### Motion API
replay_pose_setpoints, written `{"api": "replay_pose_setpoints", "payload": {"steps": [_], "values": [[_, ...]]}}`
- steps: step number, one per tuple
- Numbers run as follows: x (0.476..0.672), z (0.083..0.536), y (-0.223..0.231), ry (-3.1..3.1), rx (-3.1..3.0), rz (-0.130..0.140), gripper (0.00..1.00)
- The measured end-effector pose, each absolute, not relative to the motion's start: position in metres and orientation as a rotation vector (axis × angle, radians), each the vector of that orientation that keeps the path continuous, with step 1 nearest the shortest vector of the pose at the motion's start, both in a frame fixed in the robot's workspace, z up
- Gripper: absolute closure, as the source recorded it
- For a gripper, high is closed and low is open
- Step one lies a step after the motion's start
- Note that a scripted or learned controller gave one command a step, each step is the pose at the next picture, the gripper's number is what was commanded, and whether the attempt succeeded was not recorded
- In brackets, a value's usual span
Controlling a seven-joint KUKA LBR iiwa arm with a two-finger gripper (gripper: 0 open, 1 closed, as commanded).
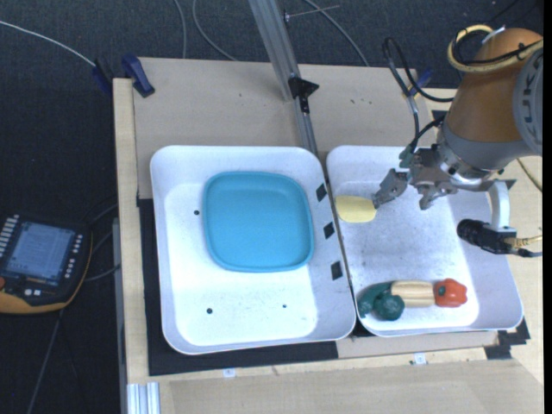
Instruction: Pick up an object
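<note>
right bin (483, 317): three small things in it. a pale yellow lump (355, 210) lies against the left wall, up toward the far end. along the near wall, a dark green piece (382, 304), a tan roll (412, 293) and a red piece (449, 292) lie in a row, each touching the next. left bin (172, 317) holds a blue tray (258, 221), nothing else of note.

arm (493, 93) comes in from the right, wrist low over the far part of the right bin. gripper (405, 193) sits just right of the yellow lump; the two fingers stand spread with a clear gap, nothing between them. the left finger tip is next to the lump; touching or just short, i can't tell from here.

the lump looks like the nearest candidate. judging by shape: small, rounded, smooth, probably a light plastic or foam toy. likely slippery, apt to squirt out if pinched off-centre. not fragile by the look of it. best hold, i'd guess, is across its short width at the middle, fingers straddling it. the bin wall crowds its left side, so one finger has little room there; that is the risk.

the row of three looks harder: packed together, no free gap for a finger.
</note>
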State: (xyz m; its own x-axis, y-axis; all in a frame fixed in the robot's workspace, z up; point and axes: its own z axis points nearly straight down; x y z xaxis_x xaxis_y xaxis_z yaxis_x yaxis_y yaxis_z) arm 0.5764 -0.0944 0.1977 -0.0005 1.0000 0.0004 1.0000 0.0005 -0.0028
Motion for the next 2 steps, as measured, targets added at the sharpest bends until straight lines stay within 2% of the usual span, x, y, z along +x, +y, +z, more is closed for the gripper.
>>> {"api": "replay_pose_setpoints", "payload": {"steps": [2], "values": [[0.568,0.096,-0.102,-2.219,-2.219,0.004,0.0]]}}
